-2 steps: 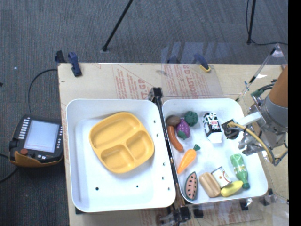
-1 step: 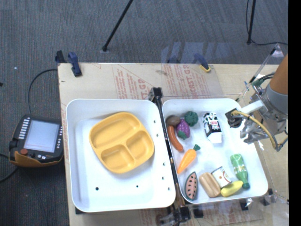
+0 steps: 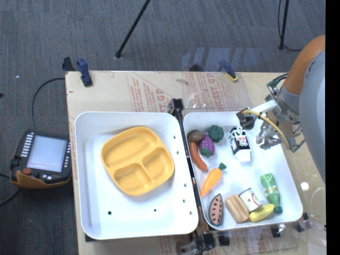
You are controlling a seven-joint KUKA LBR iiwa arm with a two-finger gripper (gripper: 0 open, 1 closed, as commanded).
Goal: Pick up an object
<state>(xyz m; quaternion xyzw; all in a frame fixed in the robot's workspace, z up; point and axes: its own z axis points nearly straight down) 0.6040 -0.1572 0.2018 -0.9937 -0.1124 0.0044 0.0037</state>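
Note:
The right bin (image 3: 295,187) holds several toy foods: a black-and-white milk carton (image 3: 240,143), green broccoli (image 3: 215,133), purple grapes (image 3: 206,145), a sausage (image 3: 198,157), a carrot (image 3: 211,179), a watermelon slice (image 3: 215,209), a bread roll (image 3: 236,208), a small white-and-red carton (image 3: 249,198), a banana (image 3: 261,213) and a green bottle (image 3: 270,190). My gripper (image 3: 268,137) hangs over the bin's upper right part, just right of the milk carton. Its fingers look open and nothing is between them.
The left bin (image 3: 90,195) holds a yellow divided plate (image 3: 137,159). A black divider (image 3: 186,153) runs between the bins. Clamps (image 3: 84,72) sit on the bench's far edge. A teach pendant (image 3: 41,159) lies on the floor to the left.

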